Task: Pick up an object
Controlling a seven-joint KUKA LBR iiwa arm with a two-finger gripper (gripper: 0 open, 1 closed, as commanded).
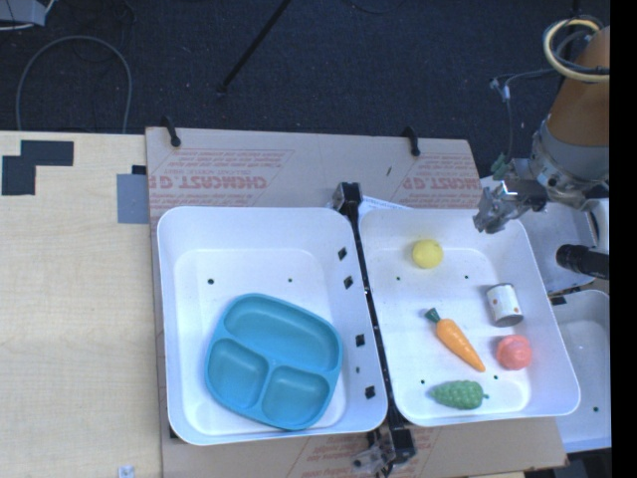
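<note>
5 small objects lie in the right bin: yellow ball, metal can, carrot, red fruit, green grapes. The gripper hangs over the bin's far right corner, holding nothing; its opening I cannot tell.

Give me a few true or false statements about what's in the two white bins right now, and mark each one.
1. The blue divided plate lies in the left bin. True.
2. The carrot is in the same bin as the blue divided plate. False: it lies in the right bin, between the yellow ball and the green grapes.
3. The gripper is over the right bin's far right corner. True.
4. The gripper holds the small can. False: the small can lies on the bin floor, apart from the gripper.
5. The pink fruit sits in the left bin. False: it is in the right bin, nearer the camera than the small can.
</note>
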